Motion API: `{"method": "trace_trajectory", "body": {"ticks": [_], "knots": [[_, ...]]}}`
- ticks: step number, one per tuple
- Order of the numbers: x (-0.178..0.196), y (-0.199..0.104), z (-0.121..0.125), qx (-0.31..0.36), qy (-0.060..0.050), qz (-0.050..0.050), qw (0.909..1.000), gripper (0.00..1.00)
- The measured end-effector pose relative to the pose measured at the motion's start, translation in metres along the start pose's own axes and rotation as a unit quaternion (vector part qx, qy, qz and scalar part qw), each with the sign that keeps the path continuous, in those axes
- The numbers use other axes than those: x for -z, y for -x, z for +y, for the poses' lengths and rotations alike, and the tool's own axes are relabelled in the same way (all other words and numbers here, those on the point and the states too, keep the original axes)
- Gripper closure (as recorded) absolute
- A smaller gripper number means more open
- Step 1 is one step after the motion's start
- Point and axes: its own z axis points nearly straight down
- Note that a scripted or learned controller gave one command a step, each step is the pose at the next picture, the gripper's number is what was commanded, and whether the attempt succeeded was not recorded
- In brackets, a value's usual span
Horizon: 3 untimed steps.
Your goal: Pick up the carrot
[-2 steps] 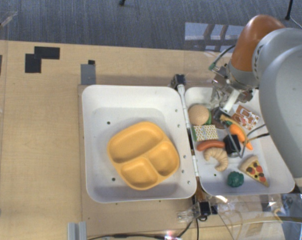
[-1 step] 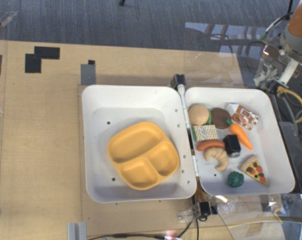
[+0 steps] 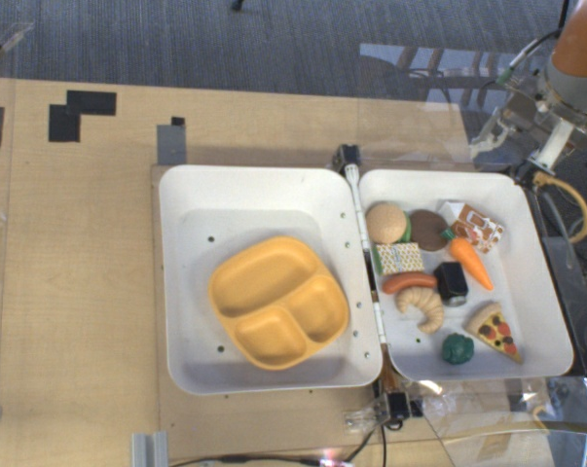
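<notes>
The carrot (image 3: 471,264) is a small orange cone lying in the right bin (image 3: 541,290), right of centre, with its tip pointing to the lower right. It lies between a waffle-like piece (image 3: 478,229) above it and a black block (image 3: 452,282) at its lower left. My gripper (image 3: 527,136) hangs beyond the bin's far right corner, above and to the right of the carrot and well apart from it. Nothing shows between its fingers.
The right bin also holds a bun (image 3: 386,223), a brown patty (image 3: 428,229), a sausage (image 3: 410,282), a croissant (image 3: 421,306), a green piece (image 3: 458,349) and a pizza slice (image 3: 495,330). A yellow divided plate (image 3: 276,303) lies in the left bin (image 3: 191,261).
</notes>
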Motion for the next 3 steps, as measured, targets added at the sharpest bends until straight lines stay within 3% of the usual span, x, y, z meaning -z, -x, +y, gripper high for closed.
{"method": "trace_trajectory", "body": {"ticks": [1, 2, 3], "knots": [[-0.132, -0.007, -0.031, 0.282, 0.004, 0.001, 0.9593, 0.0], [-0.147, 0.03, -0.059, 0.376, 0.032, 0.001, 0.926, 0.0], [-0.147, 0.026, -0.042, 0.256, 0.021, 0.011, 0.9665, 0.0]]}}
